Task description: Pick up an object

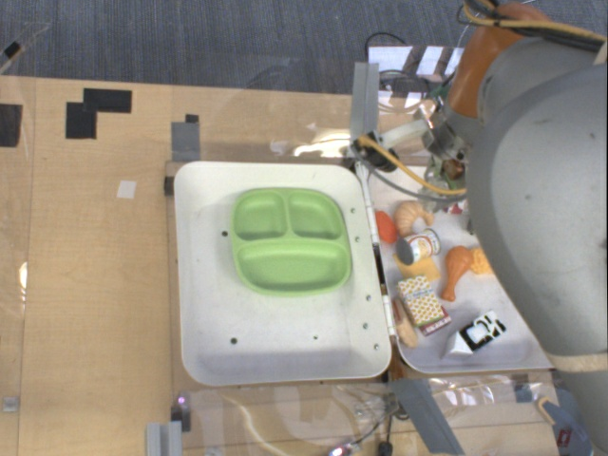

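A green divided plate (289,240) sits near the centre of the left white bin (204,350) on the wooden counter (85,283). In the right bin (518,354), small toy foods crowd together: a red piece (386,226) at 9 o'clock, a croissant (412,216) at 12, a small can (419,247) in the middle, an orange drumstick (456,269) at 3, and a patterned box (422,302) with a black-and-white item (483,331) toward 5. The grey arm (546,188) looms over that bin from 3 o'clock; its claw (445,164) hangs just above the croissant, and whether it is spread or pressed together cannot be told.
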Tool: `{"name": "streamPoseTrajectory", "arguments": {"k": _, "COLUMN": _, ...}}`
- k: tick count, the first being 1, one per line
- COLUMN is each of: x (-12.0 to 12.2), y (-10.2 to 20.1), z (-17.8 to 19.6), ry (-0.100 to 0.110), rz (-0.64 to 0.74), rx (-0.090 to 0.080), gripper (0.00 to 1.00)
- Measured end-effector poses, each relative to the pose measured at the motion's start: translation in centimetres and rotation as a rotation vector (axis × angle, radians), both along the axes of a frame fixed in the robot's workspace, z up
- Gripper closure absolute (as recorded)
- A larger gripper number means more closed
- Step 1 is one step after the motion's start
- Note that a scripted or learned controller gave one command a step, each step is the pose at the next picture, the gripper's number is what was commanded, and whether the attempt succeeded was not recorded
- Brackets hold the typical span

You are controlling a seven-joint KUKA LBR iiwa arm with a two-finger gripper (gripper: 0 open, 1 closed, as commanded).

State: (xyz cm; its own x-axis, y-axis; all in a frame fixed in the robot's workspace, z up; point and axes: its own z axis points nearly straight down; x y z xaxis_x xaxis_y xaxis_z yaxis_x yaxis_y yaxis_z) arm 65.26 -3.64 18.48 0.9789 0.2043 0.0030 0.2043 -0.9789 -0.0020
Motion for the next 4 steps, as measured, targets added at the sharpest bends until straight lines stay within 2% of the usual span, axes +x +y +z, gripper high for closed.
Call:
{"name": "streamPoseTrajectory", "arguments": {"k": 1, "x": 0.9, "y": -2.3, "z": -0.1, "ry": 0.001, "rz": -0.002, "rx": 0.000, "gripper": 1.00}}
{"name": "streamPoseTrajectory", "arguments": {"k": 2, "x": -0.1, "y": -4.7, "z": -9.1, "ry": 0.002, "rz": 0.003, "rx": -0.002, "gripper": 1.00}}
{"name": "streamPoseTrajectory", "arguments": {"k": 3, "x": 0.0, "y": -4.5, "z": -8.1, "ry": 0.002, "rz": 0.011, "rx": -0.001, "gripper": 1.00}}
{"name": "streamPoseTrajectory", "arguments": {"k": 4, "x": -0.9, "y": 0.2, "z": 0.0, "ry": 0.001, "rz": 0.072, "rx": -0.001, "gripper": 1.00}}
